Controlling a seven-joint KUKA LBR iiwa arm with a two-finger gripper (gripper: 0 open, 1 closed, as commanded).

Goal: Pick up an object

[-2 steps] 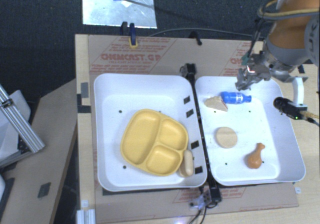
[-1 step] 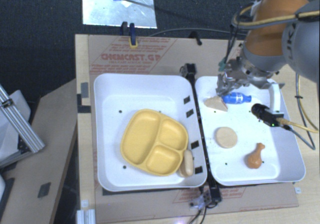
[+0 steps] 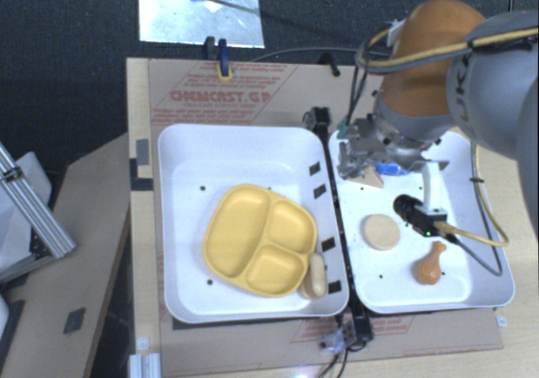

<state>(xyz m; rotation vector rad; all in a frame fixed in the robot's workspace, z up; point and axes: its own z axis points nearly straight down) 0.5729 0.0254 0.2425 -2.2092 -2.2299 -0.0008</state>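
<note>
Blue object perhaps partly under gripper.

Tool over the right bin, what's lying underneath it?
A small blue object pokes out beneath the tool; the rest of it is hidden by the tool and the arm.

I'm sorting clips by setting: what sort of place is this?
Likely a robotics lab bench: the arm hangs over shallow white bins, toy food such as a drumstick lies inside, and aluminium framing stands alongside.
</note>
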